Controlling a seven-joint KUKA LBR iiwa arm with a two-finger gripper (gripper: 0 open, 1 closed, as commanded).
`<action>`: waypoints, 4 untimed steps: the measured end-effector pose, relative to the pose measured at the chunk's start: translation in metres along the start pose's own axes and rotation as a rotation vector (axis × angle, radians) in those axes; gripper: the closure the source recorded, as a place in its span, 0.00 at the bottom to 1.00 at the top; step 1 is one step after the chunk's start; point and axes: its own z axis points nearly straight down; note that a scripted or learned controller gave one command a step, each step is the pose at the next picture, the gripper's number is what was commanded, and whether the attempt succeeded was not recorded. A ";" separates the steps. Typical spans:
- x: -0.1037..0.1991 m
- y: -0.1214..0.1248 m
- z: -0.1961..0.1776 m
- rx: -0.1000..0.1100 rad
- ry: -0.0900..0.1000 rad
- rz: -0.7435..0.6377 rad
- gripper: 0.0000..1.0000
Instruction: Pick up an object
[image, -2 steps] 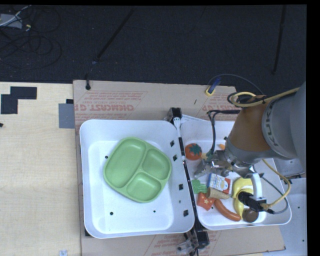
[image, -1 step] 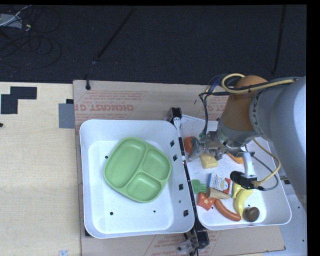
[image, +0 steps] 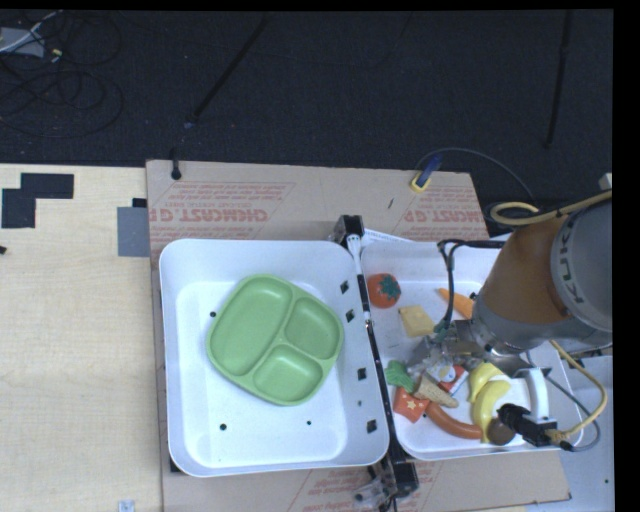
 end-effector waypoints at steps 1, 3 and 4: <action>-0.008 0.057 0.000 -0.003 0.000 0.000 0.00; 0.016 0.089 0.001 -0.001 0.000 -0.002 0.00; 0.015 0.089 -0.008 0.001 0.001 -0.003 1.00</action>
